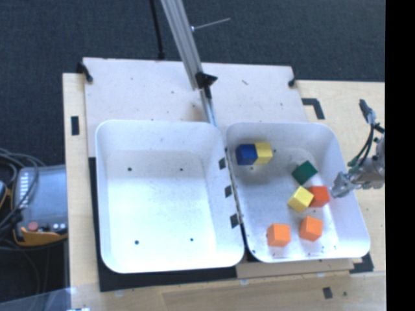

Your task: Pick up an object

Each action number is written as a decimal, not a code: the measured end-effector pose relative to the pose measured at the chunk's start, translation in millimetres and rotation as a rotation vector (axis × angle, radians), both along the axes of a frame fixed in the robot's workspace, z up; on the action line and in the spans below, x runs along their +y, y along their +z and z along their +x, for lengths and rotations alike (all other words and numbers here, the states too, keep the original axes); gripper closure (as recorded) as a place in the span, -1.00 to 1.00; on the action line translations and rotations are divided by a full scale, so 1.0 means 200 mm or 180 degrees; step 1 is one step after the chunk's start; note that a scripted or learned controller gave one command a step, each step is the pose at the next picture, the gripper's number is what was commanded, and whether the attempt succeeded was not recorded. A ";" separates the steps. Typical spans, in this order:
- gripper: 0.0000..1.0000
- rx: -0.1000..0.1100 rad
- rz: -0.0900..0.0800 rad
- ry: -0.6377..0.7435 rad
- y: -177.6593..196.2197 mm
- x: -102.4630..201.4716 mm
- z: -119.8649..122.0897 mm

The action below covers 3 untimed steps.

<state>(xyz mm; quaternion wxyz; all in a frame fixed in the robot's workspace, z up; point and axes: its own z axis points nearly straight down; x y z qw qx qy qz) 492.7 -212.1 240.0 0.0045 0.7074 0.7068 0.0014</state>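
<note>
At the right edge of the frame, the claw [342, 185] hangs over the right bin's [337, 144] rim; I cannot tell its state. Just left of it lies a red block [320, 195], touching a yellow block [300, 199].

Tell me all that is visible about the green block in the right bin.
The green block is a small dark green cube of matte look, turned diagonal to the right bin walls. It lies on the bin floor in the right half, apart from the other blocks; the yellow block lies just below it.
</note>
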 end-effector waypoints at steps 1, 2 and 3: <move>1.00 0.0003 0.0002 0.0013 0.27 -0.01 0.01; 1.00 0.0021 0.0010 0.0020 0.26 0.20 0.01; 1.00 0.0025 0.0017 0.0026 0.23 0.46 0.08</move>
